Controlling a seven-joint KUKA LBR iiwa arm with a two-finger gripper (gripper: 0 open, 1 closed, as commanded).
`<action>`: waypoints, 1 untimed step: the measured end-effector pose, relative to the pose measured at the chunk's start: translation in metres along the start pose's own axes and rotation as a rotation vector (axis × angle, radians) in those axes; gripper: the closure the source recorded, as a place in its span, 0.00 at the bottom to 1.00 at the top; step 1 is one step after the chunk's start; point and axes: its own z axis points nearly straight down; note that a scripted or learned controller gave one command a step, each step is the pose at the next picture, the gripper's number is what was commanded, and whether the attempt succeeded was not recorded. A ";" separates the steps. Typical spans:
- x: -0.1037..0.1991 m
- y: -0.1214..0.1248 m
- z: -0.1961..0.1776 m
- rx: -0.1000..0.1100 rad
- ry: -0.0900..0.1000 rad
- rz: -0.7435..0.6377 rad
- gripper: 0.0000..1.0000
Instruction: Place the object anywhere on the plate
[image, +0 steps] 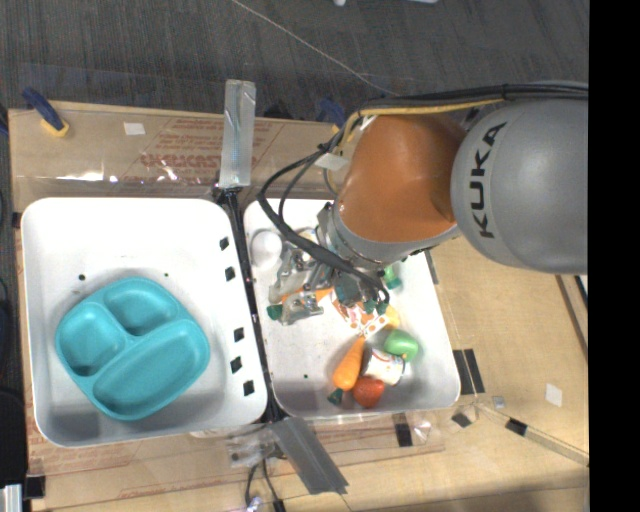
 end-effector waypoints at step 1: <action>-0.002 0.059 -0.020 -0.001 -0.002 -0.058 1.00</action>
